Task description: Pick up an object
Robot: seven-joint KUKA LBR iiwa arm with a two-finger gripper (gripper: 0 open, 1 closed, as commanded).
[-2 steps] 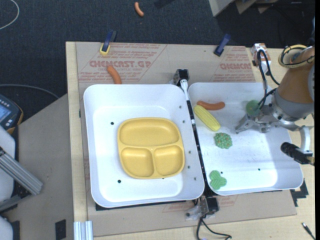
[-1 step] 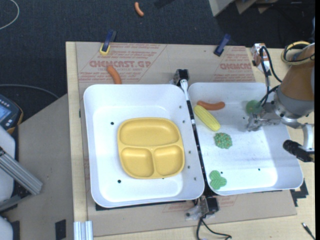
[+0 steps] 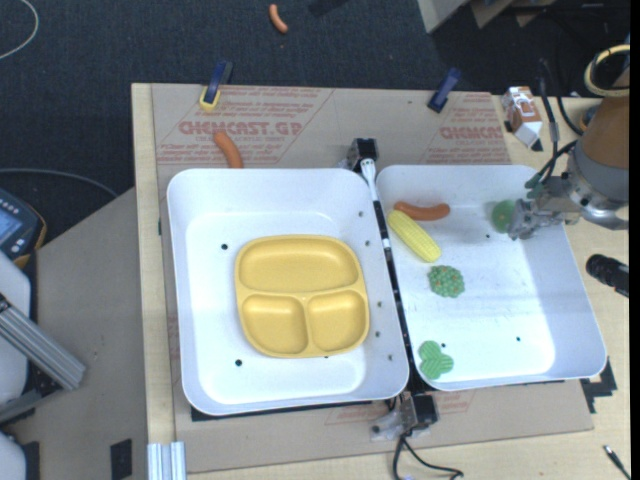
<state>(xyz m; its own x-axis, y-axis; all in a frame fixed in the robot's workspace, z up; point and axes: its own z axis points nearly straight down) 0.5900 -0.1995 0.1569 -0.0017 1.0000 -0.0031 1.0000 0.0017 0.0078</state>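
The right bin (image 3: 540, 308) holds a red-orange sausage (image 3: 423, 210), a yellow corn cob (image 3: 413, 236), a green broccoli piece (image 3: 446, 281) and another green piece (image 3: 435, 359) near its front edge. A further green object (image 3: 502, 214) lies at the bin's far right. My gripper (image 3: 527, 220) hangs low right beside that green object, at its right side, reaching in from the right. Whether the object is between the fingers is not visible.
The left bin (image 3: 200, 268) holds a yellow divided tray (image 3: 300, 294). An orange sausage (image 3: 228, 149) lies on the cardboard behind the left bin, and another (image 3: 278, 17) lies on the dark floor. Clamps (image 3: 212, 84) (image 3: 443, 89) hold the board's far edge.
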